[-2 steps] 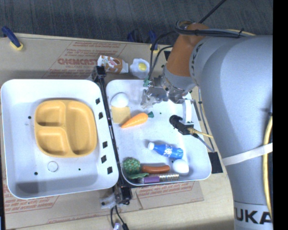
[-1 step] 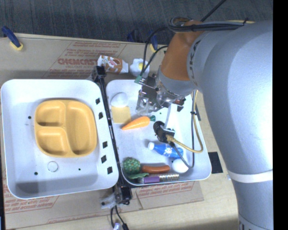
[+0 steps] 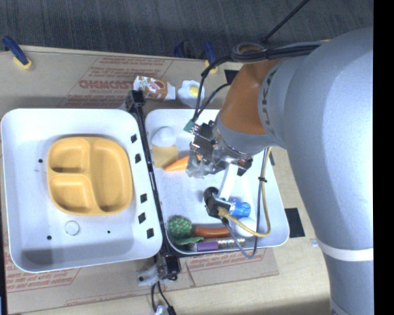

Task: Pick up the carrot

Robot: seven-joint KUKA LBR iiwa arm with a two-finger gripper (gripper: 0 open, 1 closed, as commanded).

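Where the gripper comes down into the right bin, its metal head sits just right of the one carrot, and whether the tip touches it I cannot tell; nor can I tell how the jaws stand, since the head hides them. That single orange carrot lies near the bin's left wall, with one pale yellow block just beyond it and one white round piece farther still. Toward the near end lie one green knobbly ball, one reddish sausage shape and one purple stick. A yellow cable loops over the bin's right half. One yellow divided tray sits in the left bin. Reaching in from the right, the grey arm bends at its orange band, covering the right bin's far right corner.
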